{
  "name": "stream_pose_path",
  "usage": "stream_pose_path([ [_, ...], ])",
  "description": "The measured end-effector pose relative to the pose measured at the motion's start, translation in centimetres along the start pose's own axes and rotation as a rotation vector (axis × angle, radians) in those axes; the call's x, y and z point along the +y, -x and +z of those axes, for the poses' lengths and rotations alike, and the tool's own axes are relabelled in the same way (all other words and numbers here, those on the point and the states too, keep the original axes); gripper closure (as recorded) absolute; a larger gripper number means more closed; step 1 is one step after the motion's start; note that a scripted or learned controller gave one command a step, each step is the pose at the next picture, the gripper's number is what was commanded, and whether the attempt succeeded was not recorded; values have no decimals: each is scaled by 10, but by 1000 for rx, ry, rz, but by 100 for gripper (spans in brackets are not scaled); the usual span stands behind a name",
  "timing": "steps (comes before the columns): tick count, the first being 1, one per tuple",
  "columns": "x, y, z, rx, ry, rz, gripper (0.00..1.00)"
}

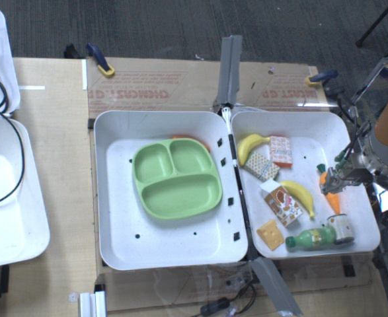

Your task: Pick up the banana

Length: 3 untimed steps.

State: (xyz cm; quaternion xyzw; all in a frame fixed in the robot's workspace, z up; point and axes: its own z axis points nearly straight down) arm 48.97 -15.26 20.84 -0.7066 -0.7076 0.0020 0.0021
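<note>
Hovering over the right bin [352,137], the gripper [331,185] sits near a banana [300,195]; its opening state cannot be determined.

two yellow bananas [248,145] [300,196] lie flat in the right bin [352,144].

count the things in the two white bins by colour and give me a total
Yellow: 3, curved yellow banana, second yellow banana, flat yellow cheese wedge
Green: 2, green three-compartment plastic plate, green plastic bottle lying down
Orange: 1, orange carrot-like piece
Printed cartons: 3, red-and-white, patterned, brown-and-white
Total: 9
</note>
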Motion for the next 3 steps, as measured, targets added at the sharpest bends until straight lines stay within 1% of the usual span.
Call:
stream_pose_path([
  [1, 23, -43, 93, -5, 26, 18, 0],
  [2, 4, -29, 101, 0, 49, 36, 0],
  [3, 7, -27, 90, -2, 56, 41, 100],
])
